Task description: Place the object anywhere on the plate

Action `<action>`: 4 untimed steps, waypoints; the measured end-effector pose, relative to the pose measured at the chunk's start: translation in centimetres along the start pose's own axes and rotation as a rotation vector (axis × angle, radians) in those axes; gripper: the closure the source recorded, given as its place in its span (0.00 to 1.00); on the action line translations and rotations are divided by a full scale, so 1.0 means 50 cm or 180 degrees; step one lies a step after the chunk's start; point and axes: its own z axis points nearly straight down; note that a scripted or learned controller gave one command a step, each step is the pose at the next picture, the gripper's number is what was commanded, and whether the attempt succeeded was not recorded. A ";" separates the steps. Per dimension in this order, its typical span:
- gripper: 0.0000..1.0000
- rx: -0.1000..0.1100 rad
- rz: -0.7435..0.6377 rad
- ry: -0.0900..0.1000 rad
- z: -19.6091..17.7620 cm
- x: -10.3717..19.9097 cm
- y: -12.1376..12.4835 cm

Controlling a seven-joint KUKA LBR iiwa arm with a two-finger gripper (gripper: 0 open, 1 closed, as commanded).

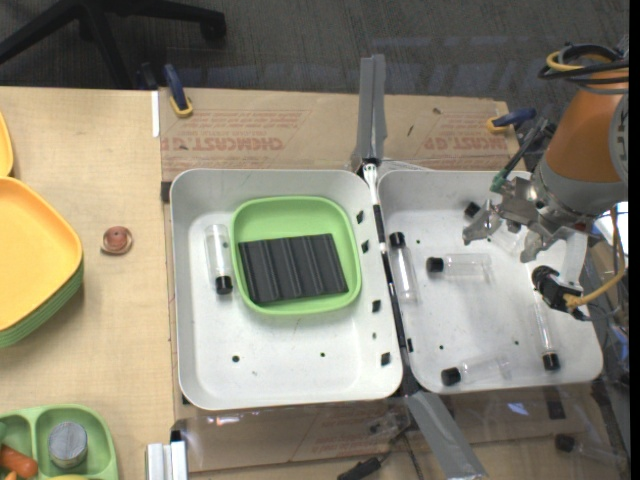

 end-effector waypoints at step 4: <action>0.00 -0.0006 0.0994 0.0001 -0.217 -0.190 -0.071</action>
